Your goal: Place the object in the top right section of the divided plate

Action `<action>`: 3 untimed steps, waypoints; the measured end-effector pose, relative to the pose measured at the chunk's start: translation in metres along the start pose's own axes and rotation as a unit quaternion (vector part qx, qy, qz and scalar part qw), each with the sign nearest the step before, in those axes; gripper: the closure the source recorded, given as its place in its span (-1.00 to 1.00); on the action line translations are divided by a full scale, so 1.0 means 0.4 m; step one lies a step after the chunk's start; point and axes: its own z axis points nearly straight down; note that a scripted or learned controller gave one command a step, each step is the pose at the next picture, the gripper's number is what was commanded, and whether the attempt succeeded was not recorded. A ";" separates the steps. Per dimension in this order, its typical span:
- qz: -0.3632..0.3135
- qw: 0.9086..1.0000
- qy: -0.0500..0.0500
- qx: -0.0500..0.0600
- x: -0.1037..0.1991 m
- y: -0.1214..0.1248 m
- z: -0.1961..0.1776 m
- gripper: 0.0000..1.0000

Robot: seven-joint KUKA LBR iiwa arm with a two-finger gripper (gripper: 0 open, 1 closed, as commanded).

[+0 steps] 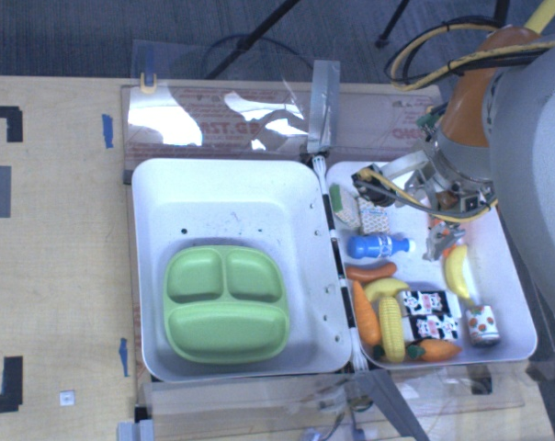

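Wrist low over the right bin point(521, 324), grey arm point(535, 145) coming in from the right with the orange band point(469, 108) above and cables looped about it. Gripper point(440, 243) pointed down into the bin's far half. Jaws too small and cluttered by cables to judge: open or closed, cannot tell, and nothing plainly seen clamped between them. Just below and right of the jaws, a banana point(457, 272), close, contact unclear. Just left of the jaws, a blue bottle point(379, 245) on its side; below that an orange carrot point(371, 270). Farther below the jaws, toward the near wall, a corn cob point(390, 329), a black-and-white carton point(427, 306) and a small spotted can point(482, 324). Well left of the jaws, across the divider, the left bin point(167, 182) with the green plate point(227, 329) flat in its near half. Top right section point(254, 276) of the plate bare, well apart from the gripper.
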 end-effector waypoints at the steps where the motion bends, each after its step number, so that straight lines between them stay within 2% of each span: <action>1: -0.030 1.000 0.001 -0.001 0.111 0.143 0.199 -1.00; 2: -0.002 1.000 0.000 0.000 0.015 0.214 0.131 -1.00; 3: 0.006 1.000 0.002 -0.001 0.093 0.277 0.202 -1.00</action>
